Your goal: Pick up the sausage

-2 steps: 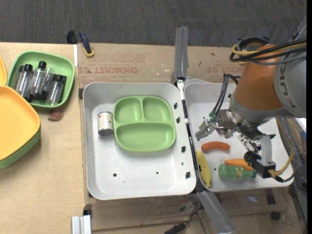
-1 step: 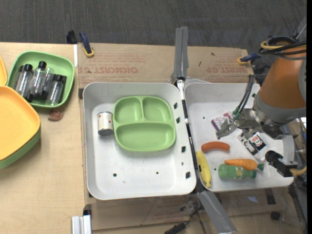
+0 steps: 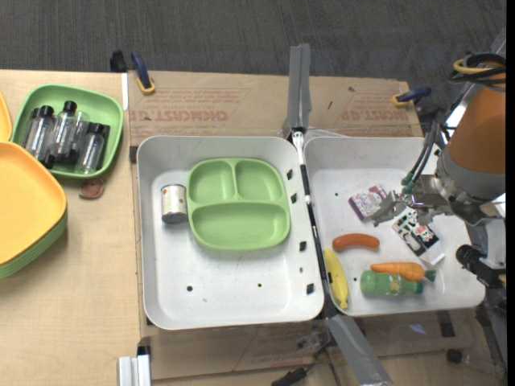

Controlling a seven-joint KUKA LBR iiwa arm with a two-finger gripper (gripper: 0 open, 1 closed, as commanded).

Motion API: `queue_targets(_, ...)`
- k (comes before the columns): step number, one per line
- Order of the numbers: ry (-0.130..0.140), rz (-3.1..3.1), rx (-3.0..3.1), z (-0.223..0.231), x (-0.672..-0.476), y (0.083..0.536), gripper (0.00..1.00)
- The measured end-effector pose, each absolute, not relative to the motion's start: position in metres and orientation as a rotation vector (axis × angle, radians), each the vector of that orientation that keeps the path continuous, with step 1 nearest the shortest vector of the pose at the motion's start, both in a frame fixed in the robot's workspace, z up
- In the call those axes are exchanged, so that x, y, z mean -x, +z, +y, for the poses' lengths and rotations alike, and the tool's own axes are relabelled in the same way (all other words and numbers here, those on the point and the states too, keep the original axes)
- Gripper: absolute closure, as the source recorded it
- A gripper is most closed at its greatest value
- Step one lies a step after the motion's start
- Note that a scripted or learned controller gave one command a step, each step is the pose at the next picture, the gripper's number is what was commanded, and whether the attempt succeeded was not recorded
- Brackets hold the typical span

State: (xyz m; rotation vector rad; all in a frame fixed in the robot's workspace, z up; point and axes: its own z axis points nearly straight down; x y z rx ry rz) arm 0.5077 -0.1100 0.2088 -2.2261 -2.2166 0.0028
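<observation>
Gripper (image 3: pixel 402 207) hovering over the right bin (image 3: pixel 322 155), finger state impossible to tell. Sausage (image 3: pixel 356 241) lying just below-left of it, toward the bin's front-left, long axis running nearly left-right, parallel to the front edge; carrot (image 3: pixel 398 271) and banana (image 3: pixel 336 277) nearby.

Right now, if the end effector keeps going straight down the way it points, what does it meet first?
Probably the bare floor of the right bin between the purple packet and the black-and-white card. The end effector sits up and right of the sausage, though depth is unclear.
</observation>
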Motion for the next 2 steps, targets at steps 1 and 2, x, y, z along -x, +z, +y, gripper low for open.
queue_targets(1,0.005,-2.225,2.214,-0.124,-0.477,0.168,0.00)
queue_targets(2,0.003,-2.260,2.180,-0.133,-0.492,0.185,0.00)
